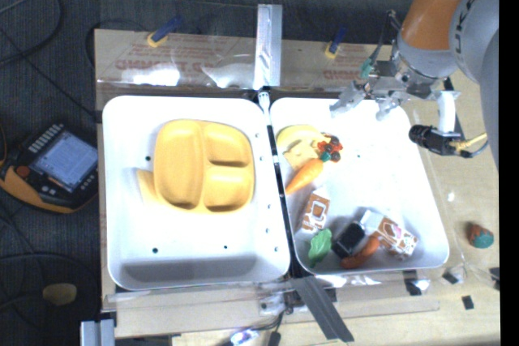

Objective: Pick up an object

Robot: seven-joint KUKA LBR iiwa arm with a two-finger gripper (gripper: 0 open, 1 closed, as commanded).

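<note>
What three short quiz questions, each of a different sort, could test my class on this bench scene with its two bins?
1. True or false: the yellow divided plastic tray lies in the right white bin.
2. Multiple choice: the orange toy carrot lies (A) in the left white bin, (B) in the right white bin, (C) on the bench outside both bins.
3. Fill in: the arm's tool hangs over the ____ rim of the right bin.

Key: 1 false; 2 B; 3 far
</note>
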